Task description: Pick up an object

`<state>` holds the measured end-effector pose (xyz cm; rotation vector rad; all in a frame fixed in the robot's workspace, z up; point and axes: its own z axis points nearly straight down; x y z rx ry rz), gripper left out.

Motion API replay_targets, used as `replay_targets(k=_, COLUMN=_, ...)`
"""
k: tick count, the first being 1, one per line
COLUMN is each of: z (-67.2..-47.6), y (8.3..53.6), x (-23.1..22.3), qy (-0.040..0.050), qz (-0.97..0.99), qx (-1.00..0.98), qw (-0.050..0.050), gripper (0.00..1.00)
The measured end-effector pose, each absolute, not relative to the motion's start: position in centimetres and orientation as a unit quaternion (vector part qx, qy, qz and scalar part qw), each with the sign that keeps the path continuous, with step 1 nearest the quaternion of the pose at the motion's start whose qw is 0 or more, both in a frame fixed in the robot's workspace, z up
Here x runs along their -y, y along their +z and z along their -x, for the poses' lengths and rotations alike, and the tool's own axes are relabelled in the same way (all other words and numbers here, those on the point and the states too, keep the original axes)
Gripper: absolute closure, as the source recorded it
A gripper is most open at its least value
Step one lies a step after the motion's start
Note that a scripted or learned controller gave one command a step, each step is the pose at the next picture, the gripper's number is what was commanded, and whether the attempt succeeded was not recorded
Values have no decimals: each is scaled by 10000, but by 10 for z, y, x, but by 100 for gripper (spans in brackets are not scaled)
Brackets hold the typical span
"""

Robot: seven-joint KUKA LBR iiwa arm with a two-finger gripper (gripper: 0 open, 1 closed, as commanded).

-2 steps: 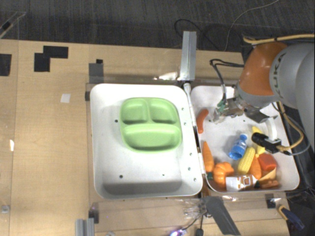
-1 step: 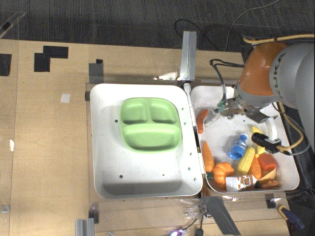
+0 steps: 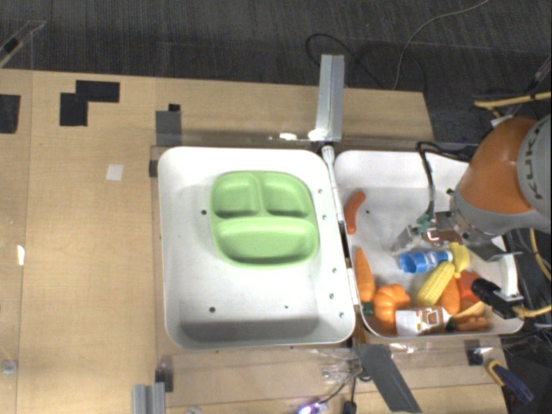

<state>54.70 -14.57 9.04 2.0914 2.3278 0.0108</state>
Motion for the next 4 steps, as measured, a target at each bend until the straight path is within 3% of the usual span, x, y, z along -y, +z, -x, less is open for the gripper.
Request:
replay_targets(k=1, z=-531, y=91, x=104, qy=48, qz=-6447, qx=-7644, qw=81, gripper=0)
replay_targets(k=2, z=-493, y=91, x=148, qy=41, qz=-5692, qx=-8221, qw=93, gripper=0)
replay_targets(k=3, z=-495, y=102, x=146, qy=60, qz=-5684, qx=-8227, qw=106, gripper=100)
replay_targets(k=4, z=-585, y=210, x=103, qy=16, qz=-6962, qx=-7179, qw=21, gripper=100)
